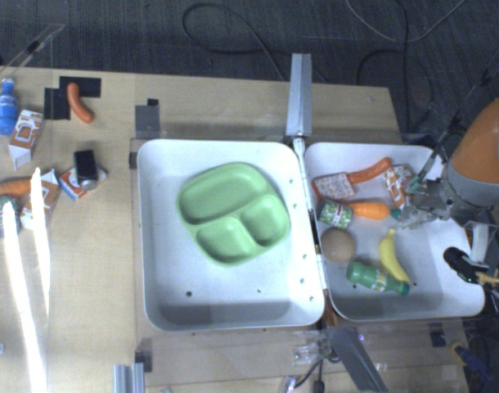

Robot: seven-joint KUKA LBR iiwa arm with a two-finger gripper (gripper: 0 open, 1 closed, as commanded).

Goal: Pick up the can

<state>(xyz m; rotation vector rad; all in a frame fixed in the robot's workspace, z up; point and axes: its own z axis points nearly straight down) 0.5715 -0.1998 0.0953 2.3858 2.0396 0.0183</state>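
The can (335, 214) is small and green with a red and white label. It lies on its side in the right bin (446, 297), close to that bin's left wall. My gripper (416, 203) hangs low over the right-hand part of the same bin, about a hand's width right of the can. An orange carrot (370, 211) lies between the can and the gripper. Nothing can be seen held in the gripper.
Around the can lie a red-labelled packet (335, 186), a long orange sausage (369, 171), a brown round fruit (339, 246), a banana (392, 257) and a green bottle (375, 277). The left bin (159, 293) holds a green divided plate (233, 212). Loose items sit on the bench at far left.
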